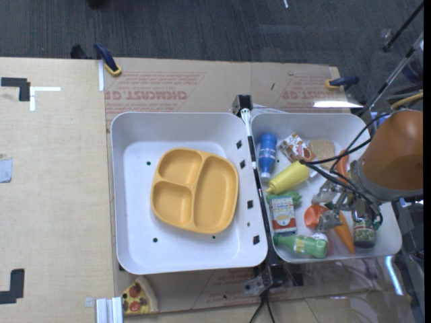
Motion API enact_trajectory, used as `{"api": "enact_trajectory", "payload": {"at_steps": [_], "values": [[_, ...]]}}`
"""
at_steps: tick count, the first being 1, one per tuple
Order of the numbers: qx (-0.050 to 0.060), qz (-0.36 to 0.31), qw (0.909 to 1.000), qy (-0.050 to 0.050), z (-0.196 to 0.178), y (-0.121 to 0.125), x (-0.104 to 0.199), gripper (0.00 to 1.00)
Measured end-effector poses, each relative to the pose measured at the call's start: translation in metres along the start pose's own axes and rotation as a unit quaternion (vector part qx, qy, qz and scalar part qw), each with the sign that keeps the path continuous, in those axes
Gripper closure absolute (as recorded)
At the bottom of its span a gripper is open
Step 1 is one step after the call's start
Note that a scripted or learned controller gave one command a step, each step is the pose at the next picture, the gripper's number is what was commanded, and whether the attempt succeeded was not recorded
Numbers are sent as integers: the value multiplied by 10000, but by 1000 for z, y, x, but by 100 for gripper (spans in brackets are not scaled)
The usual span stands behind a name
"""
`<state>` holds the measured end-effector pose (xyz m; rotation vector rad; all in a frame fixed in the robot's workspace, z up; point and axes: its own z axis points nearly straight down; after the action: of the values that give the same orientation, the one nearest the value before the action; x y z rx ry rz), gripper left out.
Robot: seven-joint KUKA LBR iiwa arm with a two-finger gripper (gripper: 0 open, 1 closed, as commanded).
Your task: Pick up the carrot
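Hovering with fingers whose spread I cannot tell, the grey two-finger gripper (335,210) is hanging just beside the tapered orange carrot (344,234), which is lying near the green plastic bottle (303,245).

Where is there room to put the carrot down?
The left bin has bare white floor all around the yellow divided plate, widest along its near edge. The right bin is crowded: the carrot lies among bottles and packets beside the gripper.
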<state>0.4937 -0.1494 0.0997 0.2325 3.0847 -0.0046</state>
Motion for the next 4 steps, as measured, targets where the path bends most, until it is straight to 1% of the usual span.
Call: {"api": "enact_trajectory", "payload": {"at_steps": [1, 2, 3, 4], "values": [[21, -94, 10000, 3, -1, -73, -11, 100], [22, 1111, 9936, 224, -34, -29, 7, 100], [43, 1722, 9848, 237, -81, 38, -47, 100], [1, 111, 9997, 234, -43, -69, -3, 100]]}}
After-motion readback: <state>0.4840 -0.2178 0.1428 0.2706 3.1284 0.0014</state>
